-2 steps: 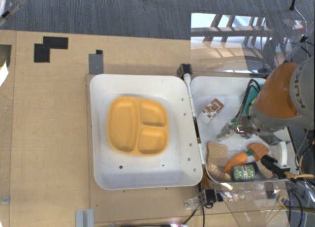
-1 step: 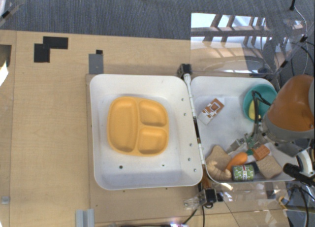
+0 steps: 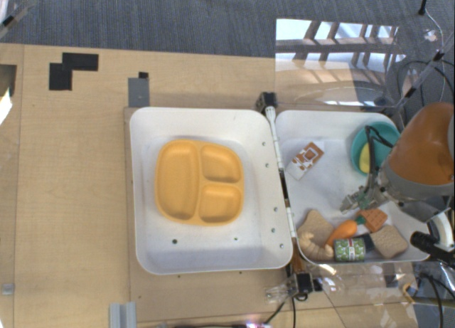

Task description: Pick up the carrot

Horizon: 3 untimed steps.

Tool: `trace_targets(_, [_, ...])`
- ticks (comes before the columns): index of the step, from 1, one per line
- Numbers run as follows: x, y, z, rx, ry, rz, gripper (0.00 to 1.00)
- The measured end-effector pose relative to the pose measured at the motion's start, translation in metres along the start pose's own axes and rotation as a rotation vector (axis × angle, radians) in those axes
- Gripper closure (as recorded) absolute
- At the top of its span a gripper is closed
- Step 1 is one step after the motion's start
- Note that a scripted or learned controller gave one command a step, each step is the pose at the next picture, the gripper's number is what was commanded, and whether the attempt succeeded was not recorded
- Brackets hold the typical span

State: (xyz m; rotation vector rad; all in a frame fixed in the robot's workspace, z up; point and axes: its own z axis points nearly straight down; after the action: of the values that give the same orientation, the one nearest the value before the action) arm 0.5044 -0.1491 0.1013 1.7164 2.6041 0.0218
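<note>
At the near edge of the right bin (image 3: 313,177) you had a small green can (image 3: 350,250) lying on its side, with a tan biscuit-like piece (image 3: 388,240) at its 3 o'clock and a pale lumpy toy (image 3: 315,231) at its 9 o'clock. The carrot (image 3: 343,230) lay just at the can's 12 o'clock, tilted, nothing around it. The tool (image 3: 364,198) hung close at the carrot's 1 o'clock; you couldn't tell whether it was clenched or released. A teal bowl (image 3: 371,146) sat at the tool's 12 o'clock. The left bin (image 3: 142,198) carried a yellow divided plate (image 3: 200,181).
</note>
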Motion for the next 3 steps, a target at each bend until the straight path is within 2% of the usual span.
trace_targets(1, [0.000,0.000,0.000,0.001,0.001,0.000,0.00])
trace_targets(2, [0.026,-0.001,0.011,0.005,-0.003,-0.346,0.00])
trace_targets(3, [0.026,0.003,-0.001,-0.002,-0.002,-0.346,1.00])
